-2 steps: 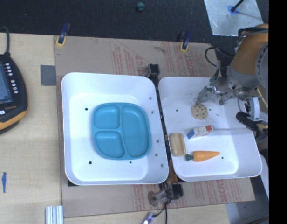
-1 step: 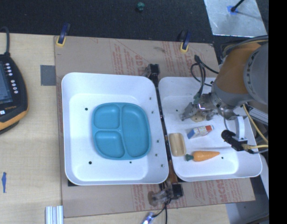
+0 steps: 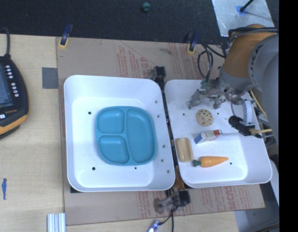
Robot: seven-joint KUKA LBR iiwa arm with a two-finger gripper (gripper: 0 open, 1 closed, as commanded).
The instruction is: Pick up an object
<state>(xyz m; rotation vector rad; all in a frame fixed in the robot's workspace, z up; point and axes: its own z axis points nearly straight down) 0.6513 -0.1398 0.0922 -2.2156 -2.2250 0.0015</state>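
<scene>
Camera view. The gripper hangs over the far part of the right bin, its two fingers spread open with nothing between them. The cookie, a round flat thing with no long axis, lies just below the fingertips toward the near side, apart from them and closest of all the objects. Farther on the near side lie a small tube, long axis running left to right, a tan block against the bin's left wall, and a carrot, also lying left to right. Bare bin floor surrounds the cookie, giving the fingers room. The left bin holds a blue divided plate, well apart from the jaws.
</scene>
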